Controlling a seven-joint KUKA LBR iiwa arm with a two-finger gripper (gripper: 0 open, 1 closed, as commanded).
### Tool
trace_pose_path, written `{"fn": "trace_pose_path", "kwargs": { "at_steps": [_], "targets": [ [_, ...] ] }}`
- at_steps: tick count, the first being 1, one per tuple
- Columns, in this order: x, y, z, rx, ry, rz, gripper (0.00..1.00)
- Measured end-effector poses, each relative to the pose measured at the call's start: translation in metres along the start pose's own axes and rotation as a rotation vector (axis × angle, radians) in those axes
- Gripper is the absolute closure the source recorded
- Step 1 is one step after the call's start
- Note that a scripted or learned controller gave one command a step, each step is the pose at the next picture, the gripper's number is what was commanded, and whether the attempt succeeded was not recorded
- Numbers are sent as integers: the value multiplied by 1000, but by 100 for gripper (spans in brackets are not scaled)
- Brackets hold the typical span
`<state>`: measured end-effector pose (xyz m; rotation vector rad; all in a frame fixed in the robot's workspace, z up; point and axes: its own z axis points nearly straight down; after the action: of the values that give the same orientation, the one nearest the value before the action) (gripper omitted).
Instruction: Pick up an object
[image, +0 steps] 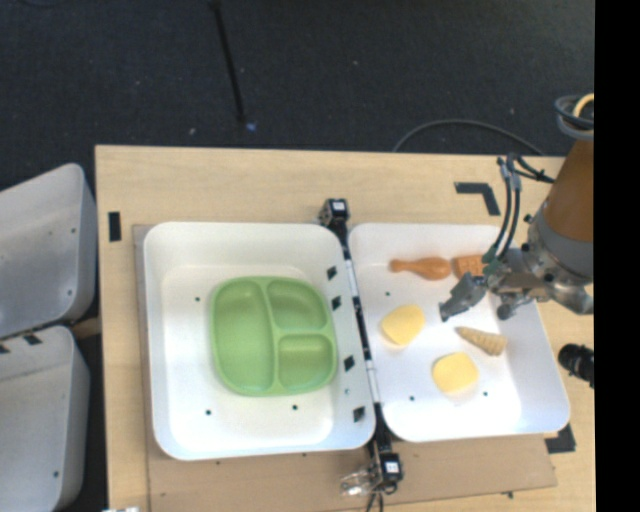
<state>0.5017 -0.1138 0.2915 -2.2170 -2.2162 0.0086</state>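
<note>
The wooden bench (250, 185) carries two shallow white bins side by side. The left bin (180, 420) holds a green divided plate (272, 334), which lies flat near the bin's middle, a little toward its right wall, with three compartments showing.

The right bin (530, 400) holds four small things. The grey arm (570, 215) with its orange band reaches in over this bin's right edge. Its gripper (482, 297) hangs above the bin's upper right part, fingers spread apart with nothing between them; one finger (463, 297) points toward the bin's middle, the other sits nearer the right wall.

A pale yellow rounded piece (402, 325) lies near the bin's left wall, about halfway down. A second yellow piece (455, 373) lies toward the bin's lower middle, well apart from the first. An orange-brown drumstick-shaped toy (422, 267) lies along the bin's upper part, its thin end pointing to the left wall and its far end passing just beside the gripper. A small tan cone (481, 341) lies just below the gripper, its tip pointing to the right wall.
</note>
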Motion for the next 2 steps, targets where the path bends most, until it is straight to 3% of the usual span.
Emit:
{"fn": "trace_pose_path", "kwargs": {
  "at_steps": [1, 2],
  "targets": [
    [0, 2, -5, -10, -1, -2, 0],
    [-10, -3, 49, -5, -2, 0, 0]
  ]
}}
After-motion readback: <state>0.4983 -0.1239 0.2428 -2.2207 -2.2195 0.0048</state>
